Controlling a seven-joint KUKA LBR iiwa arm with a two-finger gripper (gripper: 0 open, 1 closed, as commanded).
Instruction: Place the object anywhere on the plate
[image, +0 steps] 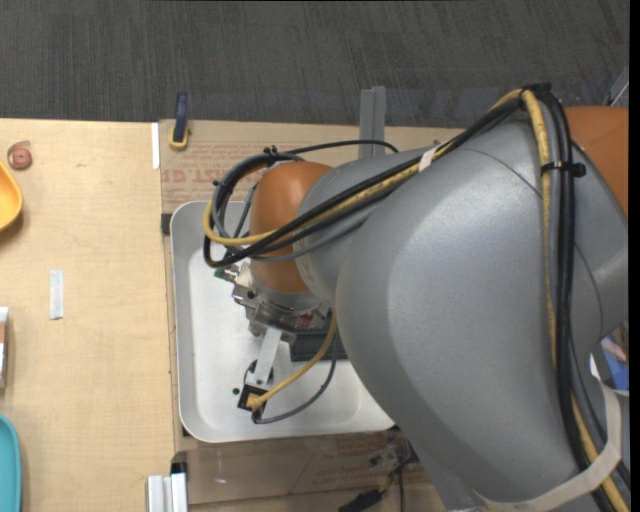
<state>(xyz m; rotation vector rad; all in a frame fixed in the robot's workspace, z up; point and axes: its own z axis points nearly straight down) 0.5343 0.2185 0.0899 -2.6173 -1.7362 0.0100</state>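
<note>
Object: covered by the wrist (282, 235), inside the white bin (192, 330); a small dark-red patch (318, 320) just beside the wrist is possibly part of it.
Handling: judged small & light, since it fits almost wholly under the wrist. Stiffness, slip & fragility can't be judged w/ so little exposed, so it is best treated as slippery & squeezed gently.
Hold pt: best taken from above, across the narrowest width, near the middle, so that it isn't tipped when lifted.
Gripper (283, 322): low over the bin's middle, pointed down at the bin floor. Whether it is spread or closed can't be told, as it is masked by the wrist.
Arm (450, 300): grey, reaching in from the right & laid over most of the bin.
Dishes: an orange dish (6, 205) & a teal dish (5, 465) are cut by the left edge, on the wooden bench (100, 380), well apart from the bin. Which one is meant as the plate can't be settled.
Bench bits: a pink round bit (18, 155) & a white strip (56, 295) are left lying apart from both dishes.
</note>
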